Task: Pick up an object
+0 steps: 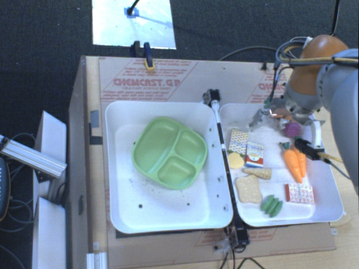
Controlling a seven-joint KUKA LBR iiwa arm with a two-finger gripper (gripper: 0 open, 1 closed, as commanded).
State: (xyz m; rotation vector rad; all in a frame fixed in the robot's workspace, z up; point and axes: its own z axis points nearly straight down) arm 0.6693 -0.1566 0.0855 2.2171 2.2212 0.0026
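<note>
- My gripper (268, 115) hangs low over the far corner of the right bin (331, 206), and I take this as the reach-in step, before any grasp.
- Whether I am released or clenched I cannot tell; the tip is too small and cluttered to read, and nothing shows held there.
- Taking the carrot (295, 162) as landmark: a purple toy (291, 129) lies just beyond it, close beside my wrist, and is the nearest candidate.
- To the carrot's left sit 2 small cartons, a checked box (239, 140) and a red-and-blue box (254, 154), with a yellow round piece (235, 161) below them.
- Nearer the camera than the carrot are a cracker (257, 172), a bread slice (248, 189), a green pod (271, 205) and a red patterned box (299, 193).
- Far left of the carrot, the left bin (120, 206) holds a green divided plate (170, 152).
- Next I judge I should centre over 1 item, likely the purple toy, descend and close.
</note>
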